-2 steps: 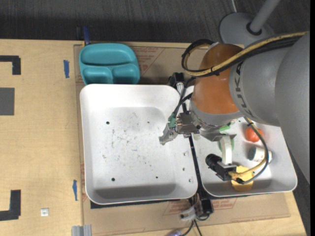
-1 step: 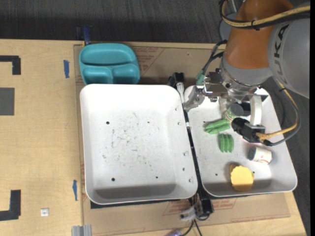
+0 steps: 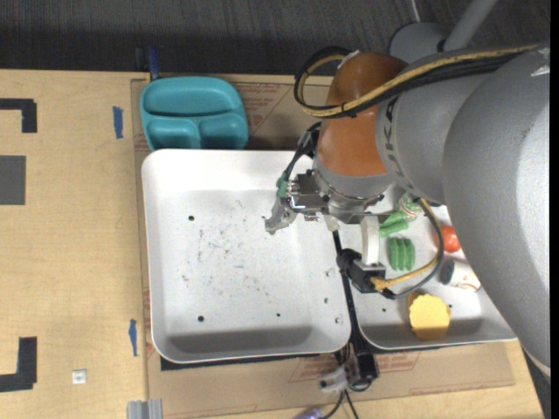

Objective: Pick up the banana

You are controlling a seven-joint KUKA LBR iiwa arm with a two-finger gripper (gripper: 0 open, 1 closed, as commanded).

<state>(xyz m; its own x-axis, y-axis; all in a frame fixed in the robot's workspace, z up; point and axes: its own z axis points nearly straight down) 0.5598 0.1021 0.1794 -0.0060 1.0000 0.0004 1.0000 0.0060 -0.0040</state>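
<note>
No legible writing on bins (image 3: 175,234) or arm (image 3: 489,147)

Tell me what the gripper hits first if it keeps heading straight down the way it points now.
Probably the bare white floor of the left bin. The gripper hangs over that bin's upper right part with nothing lying under it, though its height above the floor is unclear from this slanted view.

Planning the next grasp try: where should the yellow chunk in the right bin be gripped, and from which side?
Grip the yellow chunk across its short, blocky body, coming straight down from above. It lies low near the front wall of the right bin, so a side approach looks cramped.
</note>
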